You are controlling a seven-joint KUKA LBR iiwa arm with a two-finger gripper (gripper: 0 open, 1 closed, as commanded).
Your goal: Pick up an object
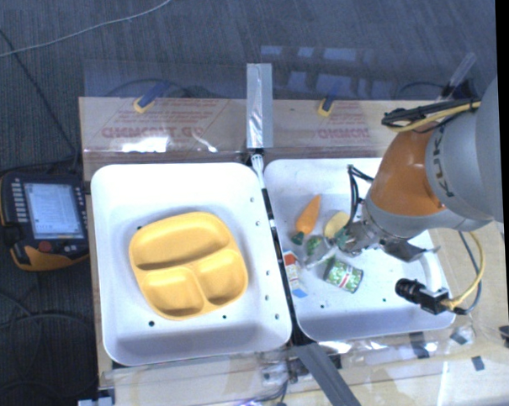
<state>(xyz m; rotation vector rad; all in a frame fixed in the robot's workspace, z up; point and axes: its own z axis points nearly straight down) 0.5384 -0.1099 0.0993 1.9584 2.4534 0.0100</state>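
arm: grey KUKA arm [455, 172] reaches in from the right, wrist low over the right bin [386, 314].
pincer: the pincer [350, 238] sits down in the clutter; whether it is spread or pressed together I cannot tell, the wrist hides it.
target candidates: green can [344, 276] lies on its side just below the pincer; yellow piece [336, 225] touching or just beside it, above; carrot [308, 215] up and to its left; small green item [311, 247] directly to its left.
held: nothing visibly between the fingers, so no grasp confirmed.
left bin: yellow divided tray [188, 263] well apart from the pincer, far to its left in the left bin [117, 330].
stage (judgement): at or near grasp height, lift not yet done.
risk 1: items are crowded round the pincer, so closing may pinch two things or shove one away.
risk 2: the can is round and lying down, likely to roll out of an off-centre squeeze.
risk 3: the black cable [355, 185] beside the wrist could snag on lift.
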